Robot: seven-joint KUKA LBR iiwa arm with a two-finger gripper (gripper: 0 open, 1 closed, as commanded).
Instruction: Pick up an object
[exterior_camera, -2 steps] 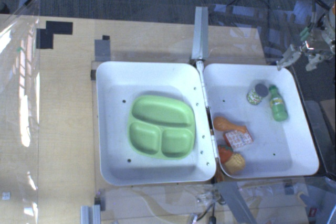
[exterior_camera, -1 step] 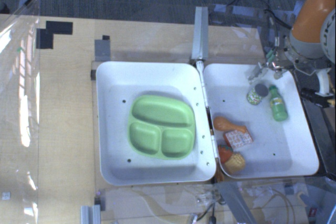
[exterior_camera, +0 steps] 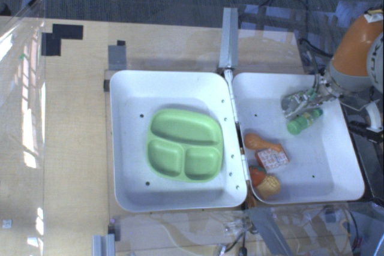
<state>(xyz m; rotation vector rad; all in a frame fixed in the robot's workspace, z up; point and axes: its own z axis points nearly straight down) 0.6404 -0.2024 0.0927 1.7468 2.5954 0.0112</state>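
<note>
My gripper [exterior_camera: 298, 102] hangs low over the upper middle of the right bin [exterior_camera: 336, 183], reaching in from the right. Just below it, touching or nearly touching, lies a small green bottle-like object [exterior_camera: 303, 122], tilted on the bin floor. I cannot tell whether it sits between the gripper's tips. Along the right bin's left wall lie an orange piece [exterior_camera: 260, 142], a red-and-white packet [exterior_camera: 272, 158], a red item [exterior_camera: 256, 175] and a yellow item [exterior_camera: 269, 185].
The left bin [exterior_camera: 126, 129] holds a light green divided plate [exterior_camera: 183, 145]. A metal post [exterior_camera: 228, 39] stands behind the gap between the bins. Cables trail at the back right, and a clear panel stands at the left.
</note>
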